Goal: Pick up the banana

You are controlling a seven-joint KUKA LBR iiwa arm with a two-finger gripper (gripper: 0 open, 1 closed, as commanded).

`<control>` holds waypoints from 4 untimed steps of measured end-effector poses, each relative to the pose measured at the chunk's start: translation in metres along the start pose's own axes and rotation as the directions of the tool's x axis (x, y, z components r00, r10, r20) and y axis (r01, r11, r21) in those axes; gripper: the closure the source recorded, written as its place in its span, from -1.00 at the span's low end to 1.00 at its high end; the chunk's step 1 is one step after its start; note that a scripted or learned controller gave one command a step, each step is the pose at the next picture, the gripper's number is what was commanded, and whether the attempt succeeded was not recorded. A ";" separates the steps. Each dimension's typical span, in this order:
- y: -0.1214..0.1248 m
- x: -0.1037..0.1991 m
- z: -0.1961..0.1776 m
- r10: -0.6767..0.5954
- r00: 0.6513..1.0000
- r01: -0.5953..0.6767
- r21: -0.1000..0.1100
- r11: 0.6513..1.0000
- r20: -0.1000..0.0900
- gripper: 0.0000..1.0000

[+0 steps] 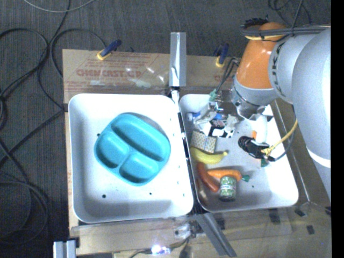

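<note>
The yellow banana (208, 156) lies in the right bin (279, 190), near its left wall, curved with its ends pointing up. My gripper (217, 123) hangs over the back of that bin, a short way behind and slightly right of the banana, amid small clutter. Nothing yellow sits in it. The grey arm with its orange band reaches in from the upper right.
A checkered packet (203, 140) touches the banana's back side. An orange carrot (217, 174) and a green-lidded jar (227, 188) lie just in front of it. A white bottle (262, 127) stands at the right. The left bin (80, 198) holds a blue divided plate (133, 147).
</note>
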State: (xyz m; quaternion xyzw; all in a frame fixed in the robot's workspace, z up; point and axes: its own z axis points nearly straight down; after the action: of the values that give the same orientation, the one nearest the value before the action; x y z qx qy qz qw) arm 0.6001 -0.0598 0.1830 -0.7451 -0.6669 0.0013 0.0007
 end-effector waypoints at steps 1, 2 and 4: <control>-0.018 -0.054 0.079 0.091 0.996 -0.091 -0.008 0.996 0.000 -1.00; -0.052 -0.044 0.087 -0.065 0.998 0.065 -0.036 0.997 0.003 -1.00; -0.063 -0.058 0.082 -0.192 0.981 0.192 -0.019 0.981 0.003 -1.00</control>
State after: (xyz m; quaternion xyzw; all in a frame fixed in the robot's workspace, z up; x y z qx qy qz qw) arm 0.5305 -0.1106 0.1012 -0.6774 -0.7356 -0.0047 -0.0065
